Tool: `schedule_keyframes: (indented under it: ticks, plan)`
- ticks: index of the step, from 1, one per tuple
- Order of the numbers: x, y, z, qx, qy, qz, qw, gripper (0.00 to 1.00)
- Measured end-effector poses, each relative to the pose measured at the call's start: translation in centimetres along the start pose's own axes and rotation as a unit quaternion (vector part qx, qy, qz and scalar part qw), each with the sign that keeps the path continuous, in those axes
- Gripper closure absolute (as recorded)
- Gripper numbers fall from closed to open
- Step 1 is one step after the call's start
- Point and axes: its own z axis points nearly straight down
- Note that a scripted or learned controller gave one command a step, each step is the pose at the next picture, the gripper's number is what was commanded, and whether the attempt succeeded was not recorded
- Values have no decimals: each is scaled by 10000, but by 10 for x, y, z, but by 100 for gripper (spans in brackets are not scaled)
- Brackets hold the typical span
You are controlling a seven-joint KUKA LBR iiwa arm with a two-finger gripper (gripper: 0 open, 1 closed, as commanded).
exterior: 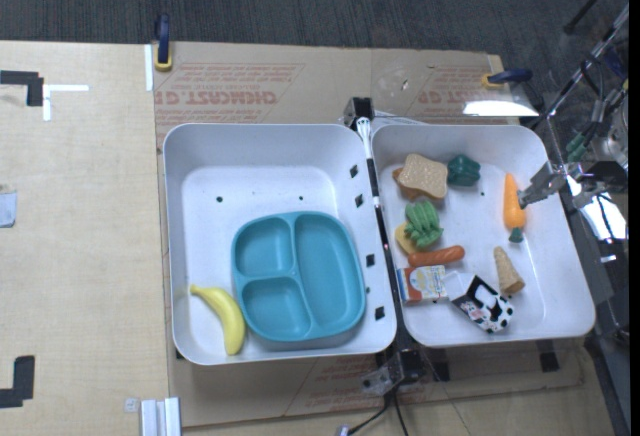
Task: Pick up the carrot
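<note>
The carrot (513, 203) is orange with a small green stub at its lower end. It lies lengthwise in the right bin (560, 319), close to that bin's right wall. My gripper (541, 187) comes in over the right wall and sits just right of the carrot's upper half, very near it or touching it. Nothing is visibly lifted; the carrot rests on the bin floor.
Also in the right bin are a bread slice (423, 178), a dark green vegetable (462, 169), a green bunch (424, 221), a sausage (437, 256), a small carton (426, 282), a cone (508, 270) and a black-and-white toy (487, 306). The left bin (260, 154) holds a blue divided plate (298, 276) and a banana (226, 316).
</note>
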Motion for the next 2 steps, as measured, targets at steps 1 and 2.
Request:
schedule_keyframes:
  ticks: [1, 2]
  plan:
    - [-17, 44, 80, 10, 3, 117, 9999, 0]
    - [-22, 70, 171, 33, 86, 931, 9956, 0]
